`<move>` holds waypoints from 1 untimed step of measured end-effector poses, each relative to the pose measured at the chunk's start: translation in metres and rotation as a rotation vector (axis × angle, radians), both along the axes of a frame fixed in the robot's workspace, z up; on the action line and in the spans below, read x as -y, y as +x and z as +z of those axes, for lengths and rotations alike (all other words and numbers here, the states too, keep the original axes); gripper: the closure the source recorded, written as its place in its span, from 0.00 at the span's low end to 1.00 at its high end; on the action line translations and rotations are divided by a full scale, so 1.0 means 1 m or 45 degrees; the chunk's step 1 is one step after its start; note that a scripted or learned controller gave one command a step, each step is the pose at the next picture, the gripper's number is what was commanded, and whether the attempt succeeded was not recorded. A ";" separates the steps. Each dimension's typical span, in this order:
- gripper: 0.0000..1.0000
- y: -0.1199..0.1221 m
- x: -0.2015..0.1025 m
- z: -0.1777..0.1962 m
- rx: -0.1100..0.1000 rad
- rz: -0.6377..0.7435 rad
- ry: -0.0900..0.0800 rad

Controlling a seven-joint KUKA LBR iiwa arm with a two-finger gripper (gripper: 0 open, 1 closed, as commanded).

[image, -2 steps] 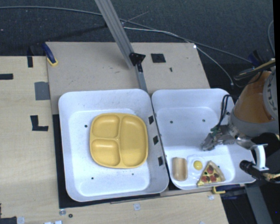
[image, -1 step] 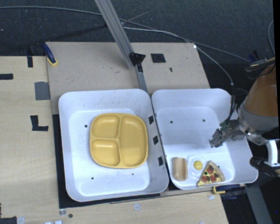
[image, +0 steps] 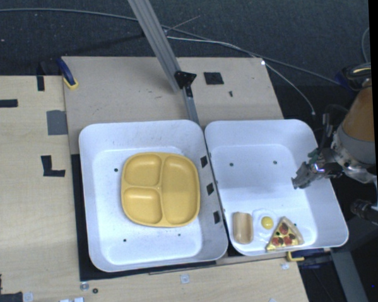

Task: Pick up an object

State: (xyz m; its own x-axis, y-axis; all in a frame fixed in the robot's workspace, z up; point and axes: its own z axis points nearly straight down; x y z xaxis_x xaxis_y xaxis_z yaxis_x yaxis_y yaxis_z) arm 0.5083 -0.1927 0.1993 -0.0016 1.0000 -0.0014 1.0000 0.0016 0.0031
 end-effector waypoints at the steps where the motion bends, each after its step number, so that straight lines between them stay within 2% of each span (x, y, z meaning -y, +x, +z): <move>1: 1.00 0.009 -0.047 -0.005 -0.006 0.006 0.004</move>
